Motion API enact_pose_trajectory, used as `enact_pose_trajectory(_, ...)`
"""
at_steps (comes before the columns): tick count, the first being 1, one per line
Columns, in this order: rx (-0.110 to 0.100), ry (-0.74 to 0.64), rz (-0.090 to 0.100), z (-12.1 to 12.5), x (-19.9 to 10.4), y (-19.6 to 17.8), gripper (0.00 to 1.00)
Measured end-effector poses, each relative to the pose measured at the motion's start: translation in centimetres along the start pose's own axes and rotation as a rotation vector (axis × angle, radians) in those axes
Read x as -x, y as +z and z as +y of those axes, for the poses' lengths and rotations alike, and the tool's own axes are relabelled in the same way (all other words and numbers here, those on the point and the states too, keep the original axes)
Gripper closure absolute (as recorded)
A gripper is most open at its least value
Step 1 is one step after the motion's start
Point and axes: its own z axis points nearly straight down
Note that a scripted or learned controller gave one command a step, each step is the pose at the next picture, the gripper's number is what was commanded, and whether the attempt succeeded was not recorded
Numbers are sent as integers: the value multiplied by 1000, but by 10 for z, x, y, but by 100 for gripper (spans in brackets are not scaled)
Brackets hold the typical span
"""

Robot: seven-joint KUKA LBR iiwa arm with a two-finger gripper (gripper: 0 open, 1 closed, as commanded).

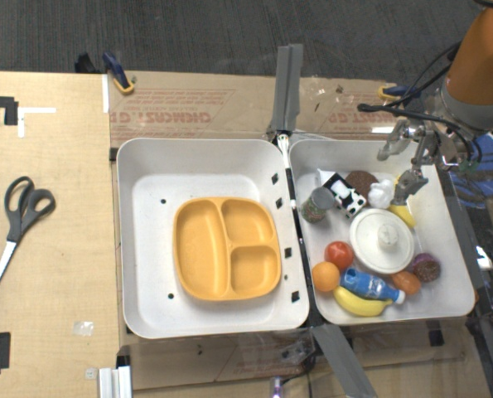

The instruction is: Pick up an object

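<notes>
The arm [478,56] enters from the right, its orange band at the upper right corner. The gripper [402,166] hangs over the far right part of the right bin [461,305]. Its two fingers are spread apart, with nothing between them. One finger [391,142] sits over the far rim of the bin; the other finger [409,182] points down just beside a small white object [381,193] and a small yellow object [403,215].

The right bin holds the candidate objects. A round white lid [383,240] lies in the middle. A black-and-white toy [344,195] and a grey can [317,205] lie to the left, with a brown round object [361,179] at the far side. Near the front edge lie a tomato [339,252], an orange [326,276], a blue bottle [368,285] and a banana [358,303]. A dark purple fruit [426,267] sits at the right, touching the lid.

The left bin [142,222] holds a yellow divided tray [227,247] with three compartments.

On the bench, well to the left of the bins, lies a pair of scissors [16,222].
</notes>
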Motion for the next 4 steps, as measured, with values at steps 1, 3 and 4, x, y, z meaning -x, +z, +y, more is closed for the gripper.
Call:
enact_pose_trajectory(1, -1, 52, -4, 23, -65, 111, 0)
enact_pose_trajectory(3, 1, 242, -16, -45, -139, 86, 0)
enact_pose_trajectory(4, 11, 324, -19, -51, -70, 110, 0)
